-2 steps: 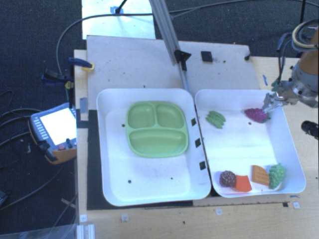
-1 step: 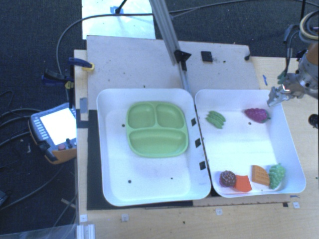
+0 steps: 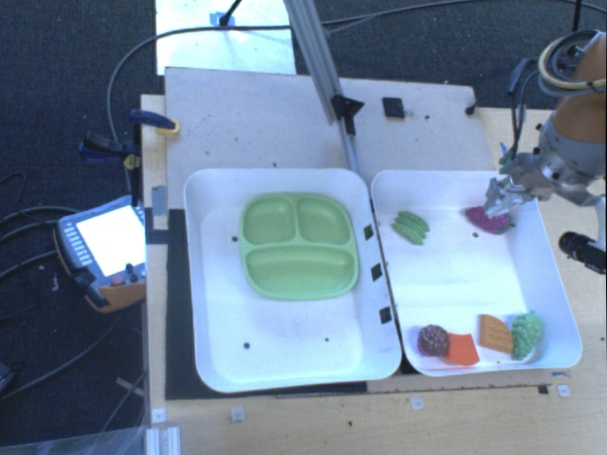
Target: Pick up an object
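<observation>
Purple and flat-looking, a small soft toy food piece (image 3: 487, 220) lies in the upper right part of the right-hand shallow white bin (image 3: 455, 273), close to that bin's far wall, and it looks like the target of the pick. The grey two-finger gripper (image 3: 501, 200) sits right over its far edge, low enough that metal and purple overlap in the camera view; whether the fingers are spread, closed or gripping the piece cannot be told from here, since they blur into the wrist. To do the grasp well, the fingers should straddle the piece across its narrow side and go down until they nearly meet the bin floor, because a thin item like this slips out of a shallow pinch. The nearby bin wall leaves little room, so centring inward would help. A small green pea-pod toy (image 3: 411, 226) lies well apart to the left and should not interfere. Along the near edge of the same bin sit a dark round berry-like toy (image 3: 433, 339), an orange wedge (image 3: 462, 349), an orange ridged block (image 3: 495, 333) and a green leafy toy (image 3: 527, 332), all clear of the work. The left bin (image 3: 218, 349) holds a pale green divided plastic plate (image 3: 299, 246), and both bins rest on the counter (image 3: 247, 112).
</observation>
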Controlling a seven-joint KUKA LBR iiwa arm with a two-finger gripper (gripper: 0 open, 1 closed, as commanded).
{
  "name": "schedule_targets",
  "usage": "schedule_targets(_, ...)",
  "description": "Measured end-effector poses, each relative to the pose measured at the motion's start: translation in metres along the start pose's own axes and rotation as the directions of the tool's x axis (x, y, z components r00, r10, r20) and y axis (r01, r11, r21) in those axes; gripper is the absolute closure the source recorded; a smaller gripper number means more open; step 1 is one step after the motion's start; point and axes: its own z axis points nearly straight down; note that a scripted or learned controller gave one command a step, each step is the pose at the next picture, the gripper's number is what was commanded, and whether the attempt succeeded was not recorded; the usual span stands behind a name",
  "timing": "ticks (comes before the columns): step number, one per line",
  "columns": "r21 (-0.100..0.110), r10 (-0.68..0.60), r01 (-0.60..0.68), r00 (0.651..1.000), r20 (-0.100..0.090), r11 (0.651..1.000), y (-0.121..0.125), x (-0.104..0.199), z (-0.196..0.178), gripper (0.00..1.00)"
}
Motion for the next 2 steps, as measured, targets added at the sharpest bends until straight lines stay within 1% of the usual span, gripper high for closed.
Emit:
schedule_targets(1, -0.001, -0.001, 0.001, 1.0, -0.001, 1.0, -0.018, 0.058, -0.007, 1.0)
schedule_targets(2, 0.0, -0.001, 0.001, 1.0, -0.001, 1.0, -0.024, 0.114, -0.012, 1.0)
